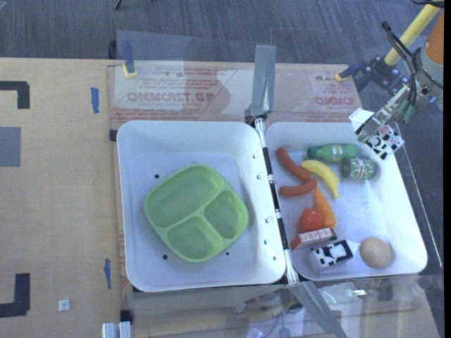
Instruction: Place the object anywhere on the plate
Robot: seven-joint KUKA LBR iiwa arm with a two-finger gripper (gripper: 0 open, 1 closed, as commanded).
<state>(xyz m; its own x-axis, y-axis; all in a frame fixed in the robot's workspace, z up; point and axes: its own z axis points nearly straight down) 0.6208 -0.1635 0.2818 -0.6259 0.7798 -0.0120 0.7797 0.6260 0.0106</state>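
Note:
A light green plate with three compartments lies in the left bin, with nothing on it. The right bin holds a green bottle, a banana, two reddish sausages, an orange and red vegetable, a cow-patterned carton, a beige egg and a dark can. My gripper hangs over the right bin's far right corner, apart from these objects. A black-and-white spotted piece sits at its tip; I cannot make out what it is.
A metal divider stands behind the seam between the bins. Cardboard lies behind the bins and a wooden board to the left. The arm's yellow and orange parts and cables are at the top right.

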